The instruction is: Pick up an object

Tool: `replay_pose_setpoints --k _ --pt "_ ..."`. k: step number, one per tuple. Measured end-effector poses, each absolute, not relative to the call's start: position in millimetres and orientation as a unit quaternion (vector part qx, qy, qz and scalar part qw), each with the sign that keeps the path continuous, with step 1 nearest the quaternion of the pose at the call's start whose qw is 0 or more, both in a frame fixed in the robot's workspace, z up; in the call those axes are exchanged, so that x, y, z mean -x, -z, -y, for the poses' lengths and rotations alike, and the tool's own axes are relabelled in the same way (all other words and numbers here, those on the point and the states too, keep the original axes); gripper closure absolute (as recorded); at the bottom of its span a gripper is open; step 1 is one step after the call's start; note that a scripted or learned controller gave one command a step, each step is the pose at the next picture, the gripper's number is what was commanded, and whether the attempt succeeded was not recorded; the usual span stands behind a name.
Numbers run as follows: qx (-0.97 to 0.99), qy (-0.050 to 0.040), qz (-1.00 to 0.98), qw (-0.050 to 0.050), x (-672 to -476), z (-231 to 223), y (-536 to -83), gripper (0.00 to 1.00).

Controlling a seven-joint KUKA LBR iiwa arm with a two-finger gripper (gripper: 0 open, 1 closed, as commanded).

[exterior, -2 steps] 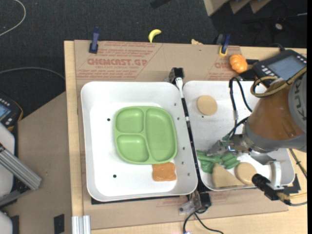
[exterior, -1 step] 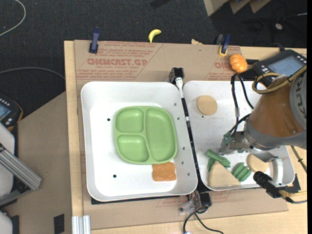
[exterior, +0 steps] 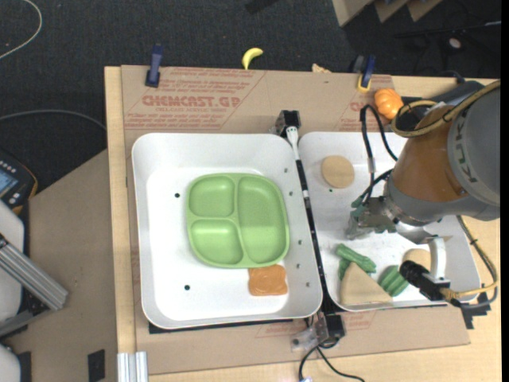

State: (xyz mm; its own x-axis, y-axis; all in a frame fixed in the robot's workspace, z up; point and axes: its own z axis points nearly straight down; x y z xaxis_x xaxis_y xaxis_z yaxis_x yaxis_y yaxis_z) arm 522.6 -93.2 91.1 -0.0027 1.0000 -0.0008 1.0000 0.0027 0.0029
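My gripper (exterior: 355, 223) hangs low in the right bin (exterior: 334, 146); I cannot tell how my jaws stand. Green bean (exterior: 355, 257) lies just below, touching a tan wedge (exterior: 363, 287). Risk: coming down askew, I nudge both and grab nothing.

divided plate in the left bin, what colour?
Light green plate, clearest in the camera view.

2 bins sat side by side on the worktop (exterior: 199, 106). In the left bin (exterior: 151, 213) lay a divided plate (exterior: 237, 220) with a sponge (exterior: 267, 281) just before it. The right bin (exterior: 318, 153) held a disc (exterior: 337, 172) behind and a wedge (exterior: 362, 287) in front.
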Motion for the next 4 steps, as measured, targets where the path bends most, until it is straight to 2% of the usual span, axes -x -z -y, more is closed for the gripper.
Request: replay_pose_setpoints --k 2,3,4 --pt "-0.707 -0.0010 -0.707 0.002 -521.5 94.2 -111.7 1.00" --pt "-0.705 -0.0047 -0.709 0.004 -541.8 50.9 -212.6 1.00" --pt "-0.705 0.0012 -0.709 -0.004 -494.2 -10.6 -183.0 1.00"
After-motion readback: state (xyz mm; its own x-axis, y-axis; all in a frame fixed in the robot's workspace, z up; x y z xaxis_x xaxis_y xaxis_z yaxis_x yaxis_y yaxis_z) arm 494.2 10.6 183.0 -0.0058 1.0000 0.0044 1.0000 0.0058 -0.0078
